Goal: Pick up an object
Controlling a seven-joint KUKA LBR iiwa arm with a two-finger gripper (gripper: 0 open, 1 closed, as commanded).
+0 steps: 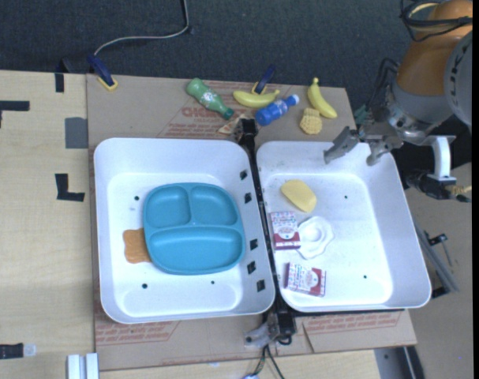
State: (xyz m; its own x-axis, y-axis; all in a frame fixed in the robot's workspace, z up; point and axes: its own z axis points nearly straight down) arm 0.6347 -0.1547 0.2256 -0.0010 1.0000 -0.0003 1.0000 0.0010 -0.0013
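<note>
My gripper (356, 152) hangs open over the far right corner of the right bin (397, 212), its two grey fingers spread apart with nothing between them. Lower in that bin lie a yellow lump (299, 195), a white fried-egg toy (315, 236) and two red-and-white packets (283, 229) (305, 279). The yellow lump is the nearest of these, down and to the left of the fingers. The left bin (117, 180) holds a blue divided plate (194, 227) with an orange piece (134, 246) tucked under its left edge.
Behind the bins on the cardboard lie a green bottle (209, 97), a banana (255, 98), a blue bottle (275, 110), a second banana (322, 101) and a yellow corn piece (310, 121). A black divider with clips (253, 204) joins the two bins.
</note>
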